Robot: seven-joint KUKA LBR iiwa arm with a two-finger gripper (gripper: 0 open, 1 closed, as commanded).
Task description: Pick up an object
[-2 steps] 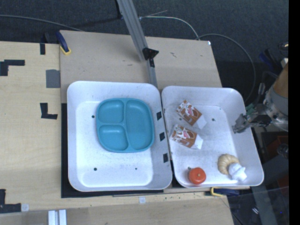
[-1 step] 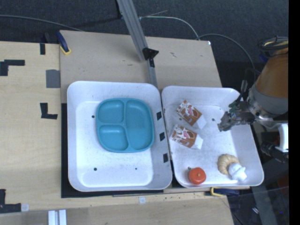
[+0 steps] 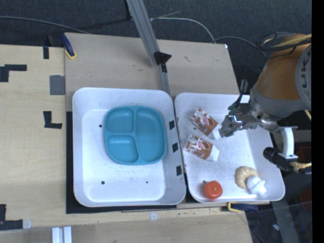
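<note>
A pale wooden bench (image 3: pixel 30 135) fills the scene, with dark floor beyond its far edge and two shallow white bins set side by side on it, presumably so the arm can work in one and have the other within reach.

Nearest the camera, along the front wall of the right bin (image 3: pixel 230 101), sit one red tomato-like ball (image 3: pixel 213 189) and one tan croissant-shaped toy (image 3: pixel 245 175) with a small white piece (image 3: pixel 257 186) touching it — loose items, scattered as pick candidates. Farther in lie two brown-and-white snack packets (image 3: pixel 202 148), one near the other, both flat on the bin floor and well apart from the ball.

The gripper (image 3: pixel 226 129) hangs over the right bin just beside the farther packet (image 3: pixel 204 122), which looks like the likeliest target; whether its tips touch anything cannot be told. Nothing is visibly between them, and how wide they stand cannot be read from this slant.

The left bin (image 3: pixel 86 186) holds one teal divided plate (image 3: pixel 135 134) with three compartments, lying flat near its centre. Farthest off, a single grey metal rail (image 3: pixel 144 24) slants away over the bench's far edge.
</note>
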